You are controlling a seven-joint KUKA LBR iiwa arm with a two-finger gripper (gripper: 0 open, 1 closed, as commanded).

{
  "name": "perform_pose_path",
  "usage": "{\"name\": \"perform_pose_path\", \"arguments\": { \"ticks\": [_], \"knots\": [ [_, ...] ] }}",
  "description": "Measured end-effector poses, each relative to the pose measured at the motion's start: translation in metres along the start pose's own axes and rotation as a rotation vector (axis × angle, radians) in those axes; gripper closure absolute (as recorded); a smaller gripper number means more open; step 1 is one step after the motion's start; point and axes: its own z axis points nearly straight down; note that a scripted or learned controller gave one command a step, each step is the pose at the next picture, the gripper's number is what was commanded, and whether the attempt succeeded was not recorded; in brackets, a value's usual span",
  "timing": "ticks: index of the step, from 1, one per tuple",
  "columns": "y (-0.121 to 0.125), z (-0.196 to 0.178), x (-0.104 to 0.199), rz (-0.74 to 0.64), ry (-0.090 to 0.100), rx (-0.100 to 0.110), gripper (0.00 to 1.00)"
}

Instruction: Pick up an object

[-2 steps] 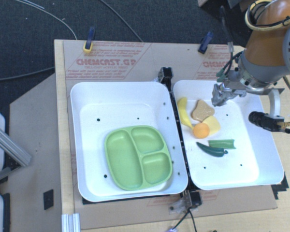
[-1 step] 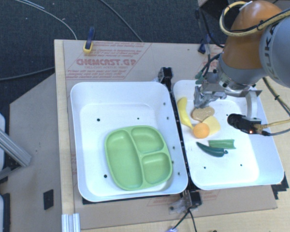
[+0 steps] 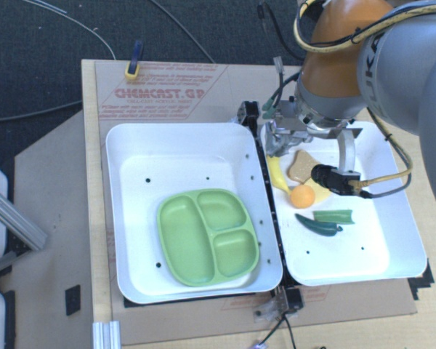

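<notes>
White bins sit side by side on your bench (image 3: pixel 102 195), left bin (image 3: pixel 123 151) and right bin (image 3: pixel 400 260) with rims touching along the middle.

Left bin: a green three-compartment tray (image 3: pixel 206 235) lies flat, toward the near side.

Right bin: all the loose items are bunched in the far-left part, close to the shared rim.
- yellow banana-like piece (image 3: pixel 277 174) right beside the divider
- tan bread-slice shape (image 3: pixel 301 166) just beside it, touching or nearly so
- small orange ball (image 3: pixel 301 195) just in front of those two
- dark green pepper (image 3: pixel 318 225) and a lighter green pod (image 3: pixel 333 215) side by side, near the orange ball, further into the bin

Arm (image 3: pixel 407 57) comes in from the right, orange band above the wrist. Your tool (image 3: pixel 287 138) is low over the far-left corner of the right bin, just above the banana and bread pieces. Wrist hardware and cabling hide the fingertips, so I cannot tell how far apart they are, and I see nothing between them. A black cable piece (image 3: pixel 333 179) hangs just right of the bread.
</notes>
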Motion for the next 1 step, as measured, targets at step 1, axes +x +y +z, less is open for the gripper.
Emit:
{"name": "perform_pose_path", "arguments": {
  "ticks": [1],
  "knots": [
    [0.0014, -0.0079, 0.0547, -0.004, 0.000, 0.000, 1.00]
  ]
}}
